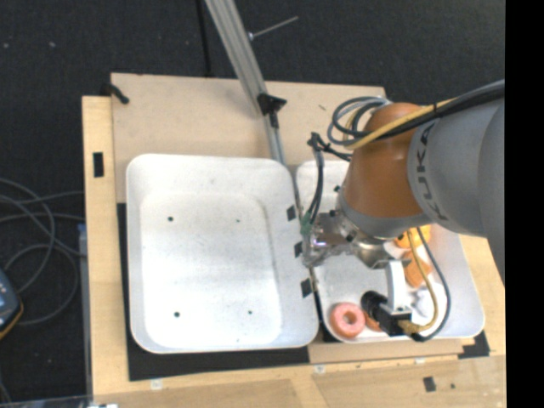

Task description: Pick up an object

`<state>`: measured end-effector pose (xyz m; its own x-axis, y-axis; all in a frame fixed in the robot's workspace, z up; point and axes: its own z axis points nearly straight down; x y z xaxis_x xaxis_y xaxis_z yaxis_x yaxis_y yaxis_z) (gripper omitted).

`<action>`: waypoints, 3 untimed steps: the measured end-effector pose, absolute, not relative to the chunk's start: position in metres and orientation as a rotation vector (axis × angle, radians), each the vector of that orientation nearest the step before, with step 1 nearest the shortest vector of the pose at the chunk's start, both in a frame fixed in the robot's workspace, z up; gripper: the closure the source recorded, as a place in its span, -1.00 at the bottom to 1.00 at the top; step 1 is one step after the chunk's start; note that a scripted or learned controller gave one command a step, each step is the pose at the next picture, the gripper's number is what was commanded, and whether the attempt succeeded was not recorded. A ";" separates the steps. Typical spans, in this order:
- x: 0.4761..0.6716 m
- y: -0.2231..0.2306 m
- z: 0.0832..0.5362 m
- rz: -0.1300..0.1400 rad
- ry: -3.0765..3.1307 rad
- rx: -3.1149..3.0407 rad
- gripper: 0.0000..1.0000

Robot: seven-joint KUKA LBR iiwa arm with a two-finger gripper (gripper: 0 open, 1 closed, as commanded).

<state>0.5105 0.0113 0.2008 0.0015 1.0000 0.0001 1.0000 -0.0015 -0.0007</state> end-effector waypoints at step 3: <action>0.489 0.048 0.201 -0.001 -2.223 -2.220 1.00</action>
<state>0.4894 0.0475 0.2005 -0.0013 1.0000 0.0006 1.0000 0.0013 0.0004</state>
